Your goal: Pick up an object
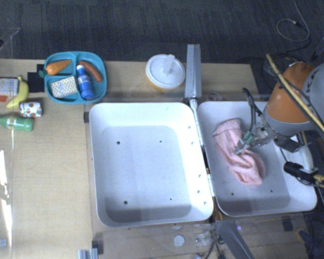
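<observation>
Over rt bin [299,198], pincer [244,145] sits low on pink cloth [237,158], tips touching it; spread or pinching — can't tell.

Blue divided tray [97,66], lidded cup [165,72]

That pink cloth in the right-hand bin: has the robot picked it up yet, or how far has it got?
Done: the arm has reached into the right bin and its tool is down at the pink cloth. In hand: the tool tip sits on the cloth's middle folds. Left: the lift itself, since the cloth lies crumpled on the bin floor. Whether the tool has gripped any fabric is too small to tell.
</observation>
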Robot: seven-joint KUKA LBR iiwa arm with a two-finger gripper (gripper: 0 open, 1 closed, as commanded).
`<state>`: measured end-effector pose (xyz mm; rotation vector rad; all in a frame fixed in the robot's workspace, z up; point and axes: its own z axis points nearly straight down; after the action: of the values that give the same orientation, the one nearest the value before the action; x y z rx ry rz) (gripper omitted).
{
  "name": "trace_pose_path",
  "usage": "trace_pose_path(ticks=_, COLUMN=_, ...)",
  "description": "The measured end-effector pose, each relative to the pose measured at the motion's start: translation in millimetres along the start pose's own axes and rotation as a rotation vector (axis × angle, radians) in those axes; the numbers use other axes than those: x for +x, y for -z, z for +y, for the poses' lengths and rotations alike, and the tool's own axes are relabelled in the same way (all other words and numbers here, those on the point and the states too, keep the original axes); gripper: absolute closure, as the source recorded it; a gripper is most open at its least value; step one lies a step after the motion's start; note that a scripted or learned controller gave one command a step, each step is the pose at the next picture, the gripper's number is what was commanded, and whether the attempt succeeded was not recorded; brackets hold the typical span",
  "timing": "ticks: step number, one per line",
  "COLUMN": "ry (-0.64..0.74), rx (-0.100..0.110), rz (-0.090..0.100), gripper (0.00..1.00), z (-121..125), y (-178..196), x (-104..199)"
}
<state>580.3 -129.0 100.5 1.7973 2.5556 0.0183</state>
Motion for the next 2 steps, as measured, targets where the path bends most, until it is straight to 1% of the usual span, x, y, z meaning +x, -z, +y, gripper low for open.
trace_pose_path(ticks=1, ry=0.0, rx=0.0, rz=0.0, gripper=0.0, z=0, y=0, x=0)
trace_pose_path(ticks=2, ry=-0.01, rx=0.004, rz=-0.001, gripper=0.0, z=27, y=-10, x=22)
